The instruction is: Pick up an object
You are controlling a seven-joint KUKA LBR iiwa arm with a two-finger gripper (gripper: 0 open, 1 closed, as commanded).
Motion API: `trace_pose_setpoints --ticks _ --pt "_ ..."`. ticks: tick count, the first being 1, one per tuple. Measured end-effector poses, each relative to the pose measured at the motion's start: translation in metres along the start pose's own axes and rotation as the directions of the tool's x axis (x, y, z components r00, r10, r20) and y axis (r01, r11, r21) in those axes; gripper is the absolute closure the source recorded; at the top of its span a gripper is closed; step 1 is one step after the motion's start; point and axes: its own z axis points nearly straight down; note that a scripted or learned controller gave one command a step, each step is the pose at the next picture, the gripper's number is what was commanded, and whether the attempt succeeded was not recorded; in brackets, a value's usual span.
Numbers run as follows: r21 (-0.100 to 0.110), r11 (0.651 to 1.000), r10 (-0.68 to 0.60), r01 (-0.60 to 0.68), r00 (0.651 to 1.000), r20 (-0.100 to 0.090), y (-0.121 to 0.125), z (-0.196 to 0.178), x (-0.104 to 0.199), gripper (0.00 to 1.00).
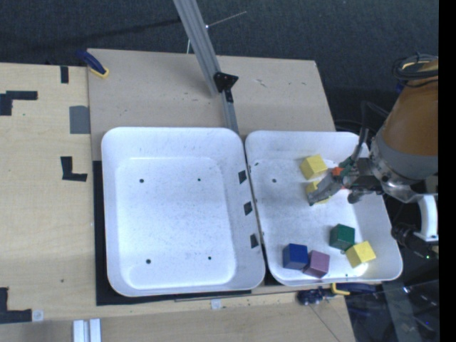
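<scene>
Bins, viewed left to right. The left-hand shallow white plastic bin [117, 191] holds nothing to grasp. The right-hand shallow white plastic bin [274, 144] carries all the candidates: a small blue cube [295, 256] and a purple cube [318, 263] touching near the front wall; a yellow cube [312, 167] in the upper middle, with a second small yellow piece [319, 193] just below it; then a dark green cube [343, 236] and another yellow cube [361, 253] at the front right. The grey two-finger gripper [318, 193] sits low over the small yellow piece; whether its jaws are wide, narrow or closed on anything cannot be told. The blocks look light, rigid and smooth-sided, unlikely to deform; opposite flat faces probably offer the surest hold, and the touching blue-purple pair leaves little finger clearance.
</scene>
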Motion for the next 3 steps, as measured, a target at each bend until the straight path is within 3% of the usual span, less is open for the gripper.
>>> trace_pose_setpoints --ticks 1,3 --pt "0.0 1.0 0.0 0.0 1.0 0.0 0.0 0.0 0.0 0.0" --pt "0.007 1.0 0.001 -0.001 1.0 -0.001 -0.005 0.095 0.012 0.0"
